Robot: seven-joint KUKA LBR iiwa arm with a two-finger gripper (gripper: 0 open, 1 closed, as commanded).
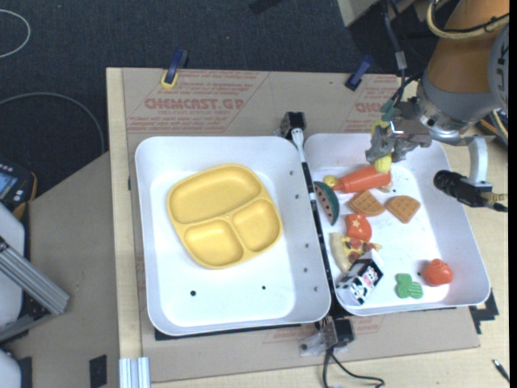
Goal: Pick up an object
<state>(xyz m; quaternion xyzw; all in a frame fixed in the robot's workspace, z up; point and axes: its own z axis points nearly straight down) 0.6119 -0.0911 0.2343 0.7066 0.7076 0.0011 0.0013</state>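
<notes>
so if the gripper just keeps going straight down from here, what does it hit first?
Most likely the toy carrot: the gripper hangs right above its yellow-tipped end in the right bin. Depth is hard to judge from this slant.

Robotics lab bench. Board top printed "CHEMCAST", clamped at the far edge with a blue-yellow clamp. Two white bins side by side, joined by black brackets. Cables trail over dark carpet. Aluminium extrusion at left. Grey-and-orange industrial arm at right
</notes>
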